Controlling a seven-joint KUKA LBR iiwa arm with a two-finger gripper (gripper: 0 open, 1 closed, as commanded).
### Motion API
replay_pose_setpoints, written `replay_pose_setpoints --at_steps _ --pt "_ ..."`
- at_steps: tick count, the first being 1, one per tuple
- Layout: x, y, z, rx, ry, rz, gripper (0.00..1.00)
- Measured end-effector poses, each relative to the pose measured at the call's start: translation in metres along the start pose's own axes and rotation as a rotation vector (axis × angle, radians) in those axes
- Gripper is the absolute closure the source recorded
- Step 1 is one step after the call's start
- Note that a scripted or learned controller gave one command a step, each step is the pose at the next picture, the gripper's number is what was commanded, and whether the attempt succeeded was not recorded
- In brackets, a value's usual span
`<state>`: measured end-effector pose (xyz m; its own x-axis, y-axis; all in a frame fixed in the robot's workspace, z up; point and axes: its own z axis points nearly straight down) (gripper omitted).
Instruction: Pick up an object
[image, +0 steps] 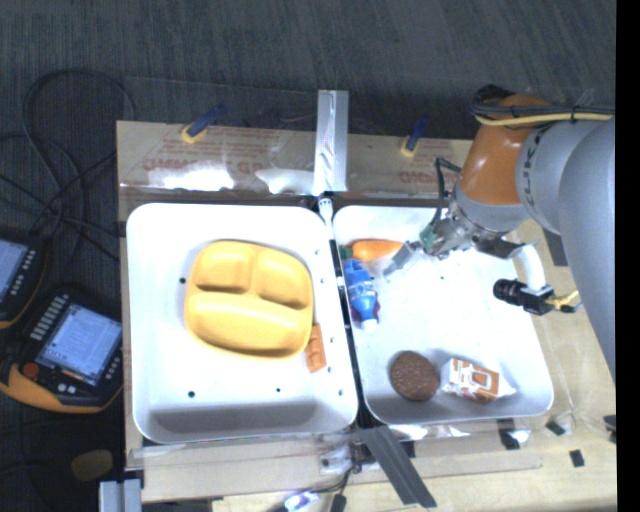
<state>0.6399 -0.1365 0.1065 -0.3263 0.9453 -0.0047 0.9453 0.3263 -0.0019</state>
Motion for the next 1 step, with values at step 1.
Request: replay_pose_setpoints --at_steps 1 --pt "0.0394 0.0444 -0.0783 -0.003 0.005 -0.077 0.0"
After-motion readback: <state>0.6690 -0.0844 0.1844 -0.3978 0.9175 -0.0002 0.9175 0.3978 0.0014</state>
